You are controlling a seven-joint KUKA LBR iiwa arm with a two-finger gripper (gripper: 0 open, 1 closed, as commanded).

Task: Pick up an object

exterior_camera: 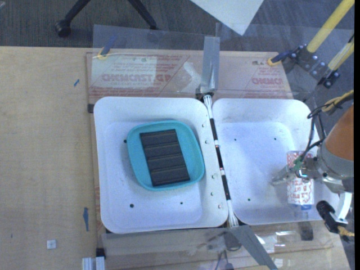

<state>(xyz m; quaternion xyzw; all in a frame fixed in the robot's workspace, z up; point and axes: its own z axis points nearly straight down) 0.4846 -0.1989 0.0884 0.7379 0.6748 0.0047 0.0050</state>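
A small red-and-white printed bottle (298, 187) lies near the right white bin's (253, 117) right wall, beneath the gripper (292, 176), whose grip state cannot be told; probably light, slippery, best taken mid-body.

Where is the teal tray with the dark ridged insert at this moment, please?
In the camera view the teal tray lies in the left white bin, near its middle, across the divider from the gripper in the right bin.

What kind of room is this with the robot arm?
Probably a robot lab or workshop. A grey arm reaches over two white bins on a wooden bench, and an office chair's wheeled base stands on the floor behind.
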